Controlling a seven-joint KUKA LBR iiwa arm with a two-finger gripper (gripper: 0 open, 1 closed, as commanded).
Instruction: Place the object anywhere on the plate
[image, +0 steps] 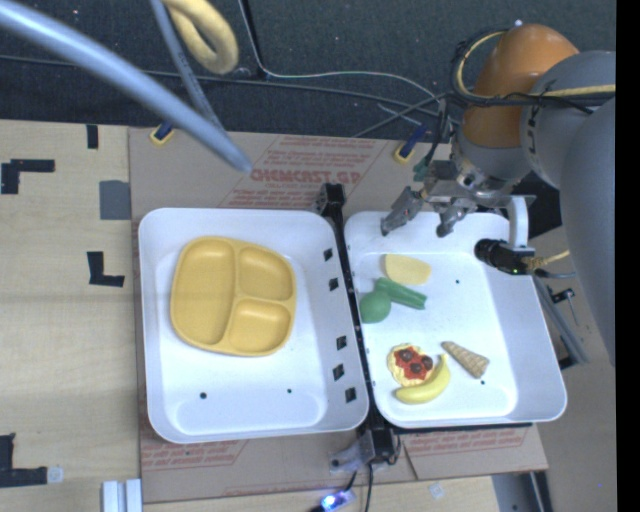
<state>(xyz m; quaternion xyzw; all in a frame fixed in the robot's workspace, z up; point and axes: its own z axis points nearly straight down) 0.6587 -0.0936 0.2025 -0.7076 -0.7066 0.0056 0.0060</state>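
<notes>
Plate (233, 296), yellow with three compartments, sits in the left bin (160, 330) with nothing on it. Right of the plate, the other bin (525, 340) holds a pale slice (406, 269), a green piece (388, 298), a pizza slice (409, 362), a banana (423, 386) and a cone (466, 358). Gripper (424, 213) hovers over that bin's far rim, fingers spread, gripping nothing. Best bet: drop straight onto the pale slice, nearest below, close firmly, lift clear before crossing to the plate.

cardboard sheet (300, 170) | red print, partly legible | reads roughly "CHEMCAST GP"
</notes>
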